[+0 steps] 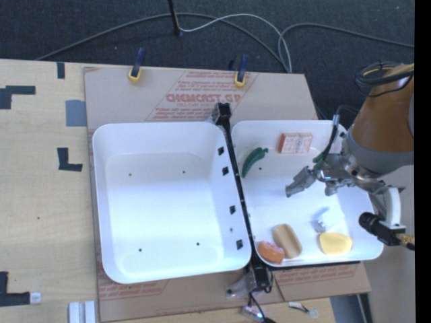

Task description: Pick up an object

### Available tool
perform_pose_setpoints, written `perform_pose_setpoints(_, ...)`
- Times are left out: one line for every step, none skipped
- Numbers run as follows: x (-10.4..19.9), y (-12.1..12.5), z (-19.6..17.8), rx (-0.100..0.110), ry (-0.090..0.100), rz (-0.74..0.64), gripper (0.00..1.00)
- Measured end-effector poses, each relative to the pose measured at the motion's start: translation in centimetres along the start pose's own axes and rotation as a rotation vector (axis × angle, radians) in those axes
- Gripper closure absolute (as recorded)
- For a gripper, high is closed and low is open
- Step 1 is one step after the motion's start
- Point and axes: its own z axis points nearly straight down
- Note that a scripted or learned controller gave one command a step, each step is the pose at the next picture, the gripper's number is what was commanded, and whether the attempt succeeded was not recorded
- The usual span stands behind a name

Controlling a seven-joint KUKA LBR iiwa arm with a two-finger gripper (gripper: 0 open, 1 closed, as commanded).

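Observation:
The right bin holds several objects. A curved green piece lies near the divider, and a pink-and-white flat box lies at the back. At the front are a tan bun-shaped item, an orange-red piece touching it, a yellow lump and a small grey-white object. My gripper hangs over the middle right of this bin. It is open, its two fingers are spread, and there is nothing between them. It stands above and apart from the small grey-white object.
The left bin sits beside the right one, with a black divider strip between them. Both rest on a cardboard sheet held by two clamps. Cables run across the dark floor behind.

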Motion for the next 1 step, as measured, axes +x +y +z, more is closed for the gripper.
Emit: perform_pose_setpoints(0.00, 0.00, 0.00, 0.000, 0.000, 0.000, 0.00)
